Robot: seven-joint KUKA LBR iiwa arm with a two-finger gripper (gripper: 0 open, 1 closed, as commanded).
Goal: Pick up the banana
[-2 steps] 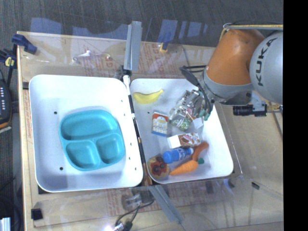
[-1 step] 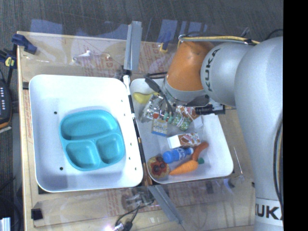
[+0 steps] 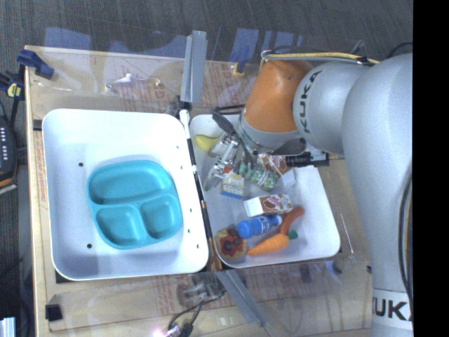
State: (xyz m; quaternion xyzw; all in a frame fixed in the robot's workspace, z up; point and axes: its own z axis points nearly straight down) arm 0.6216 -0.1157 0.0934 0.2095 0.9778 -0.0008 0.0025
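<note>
Wooden bench (image 3: 105, 83); arm (image 3: 365, 118) marked KUKA; end effector (image 3: 226, 161) state unclear; banana (image 3: 204, 142) probably adjacent.

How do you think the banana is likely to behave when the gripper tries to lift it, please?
The banana lies mostly hidden under the gripper at the right bin's top left corner. Its smooth yellow skin looks slippery, so it may slide. Being curved, it may swivel when pinched off-centre. The bin wall beside it probably hampers a clean grip.

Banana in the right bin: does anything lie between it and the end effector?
Nothing visible does. The yellow curved banana lies at the far left corner of the right shallow white bin, just left of the end effector. The small packets lie on the other side.
</note>
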